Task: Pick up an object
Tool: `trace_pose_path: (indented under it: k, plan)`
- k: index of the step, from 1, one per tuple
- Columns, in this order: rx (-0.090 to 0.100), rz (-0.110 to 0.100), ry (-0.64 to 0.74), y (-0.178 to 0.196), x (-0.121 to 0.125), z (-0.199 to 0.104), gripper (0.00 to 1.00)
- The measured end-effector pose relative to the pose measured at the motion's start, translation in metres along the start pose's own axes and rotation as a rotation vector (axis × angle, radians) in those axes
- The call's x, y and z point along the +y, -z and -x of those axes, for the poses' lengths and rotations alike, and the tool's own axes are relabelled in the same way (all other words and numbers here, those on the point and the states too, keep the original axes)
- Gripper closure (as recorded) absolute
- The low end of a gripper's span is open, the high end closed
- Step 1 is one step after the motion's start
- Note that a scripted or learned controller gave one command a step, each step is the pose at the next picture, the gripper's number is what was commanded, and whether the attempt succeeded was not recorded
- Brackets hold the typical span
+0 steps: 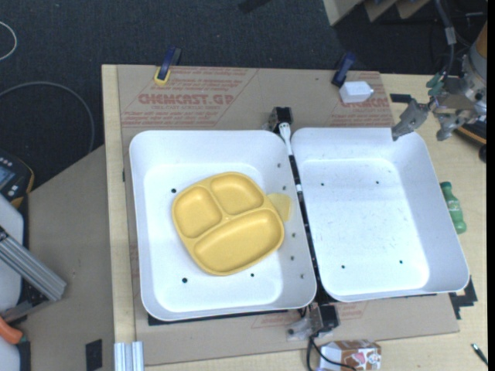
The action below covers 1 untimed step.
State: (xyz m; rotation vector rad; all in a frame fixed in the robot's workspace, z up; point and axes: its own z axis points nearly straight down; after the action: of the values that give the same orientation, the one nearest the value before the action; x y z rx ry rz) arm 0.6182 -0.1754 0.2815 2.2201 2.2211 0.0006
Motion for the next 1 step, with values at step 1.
trace_pose_path:
  k: [1]
  plan:
    - [-0.001,0.011,0.003,0.0947,-0.0475,-0.0329,0.00]
